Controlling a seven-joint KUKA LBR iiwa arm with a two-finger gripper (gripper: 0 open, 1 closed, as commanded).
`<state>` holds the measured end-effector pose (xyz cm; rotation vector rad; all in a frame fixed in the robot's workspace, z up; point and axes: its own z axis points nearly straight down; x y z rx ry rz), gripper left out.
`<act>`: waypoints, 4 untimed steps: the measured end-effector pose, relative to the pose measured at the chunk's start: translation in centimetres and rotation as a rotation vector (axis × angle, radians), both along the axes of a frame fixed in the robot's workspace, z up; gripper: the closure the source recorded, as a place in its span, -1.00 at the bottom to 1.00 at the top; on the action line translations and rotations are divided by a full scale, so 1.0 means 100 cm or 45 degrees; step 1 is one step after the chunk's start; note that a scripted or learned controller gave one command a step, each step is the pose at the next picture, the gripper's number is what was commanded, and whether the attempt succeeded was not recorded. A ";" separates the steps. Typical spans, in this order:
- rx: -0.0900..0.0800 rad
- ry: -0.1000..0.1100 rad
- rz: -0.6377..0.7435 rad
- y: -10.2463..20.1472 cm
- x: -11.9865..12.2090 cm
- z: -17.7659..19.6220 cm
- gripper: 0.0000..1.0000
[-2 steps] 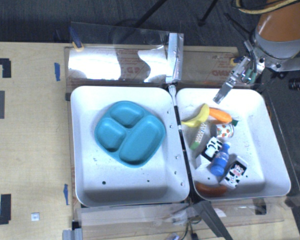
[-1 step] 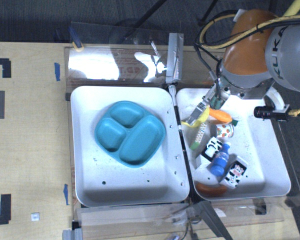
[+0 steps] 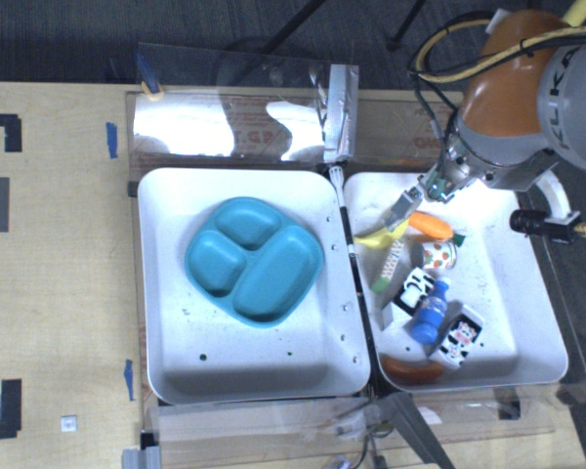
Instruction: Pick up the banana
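Observation:
The banana (image 3: 376,236) is a small yellow curved piece lying in the right bin (image 3: 527,291), close to the bin's left wall and near the back. My gripper (image 3: 407,205) reaches down from the upper right, and its tip sits just above and to the right of the banana's upper end, touching or nearly touching it. The grey arm with its orange band (image 3: 513,66) hangs over the bin's back right corner. The banana rests on the bin floor.
An orange carrot-like toy (image 3: 432,225) lies right beside the gripper tip. Below it are a white-and-orange toy (image 3: 439,255), a blue bottle (image 3: 430,320), two black-and-white pieces (image 3: 461,335) and a green piece (image 3: 383,283). The left bin (image 3: 176,360) holds a blue divided plate (image 3: 254,259).

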<state>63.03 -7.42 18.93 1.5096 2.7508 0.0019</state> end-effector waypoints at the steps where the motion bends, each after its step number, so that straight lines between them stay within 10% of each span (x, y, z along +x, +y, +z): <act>1: 0.000 0.000 0.000 0.000 0.000 0.000 -1.00; 2: 0.002 0.006 0.579 -0.045 -0.056 -0.041 -1.00; 3: -0.002 -0.002 0.722 0.006 -0.007 -0.005 -1.00; 4: -0.002 -0.002 0.848 0.038 -0.016 0.061 -1.00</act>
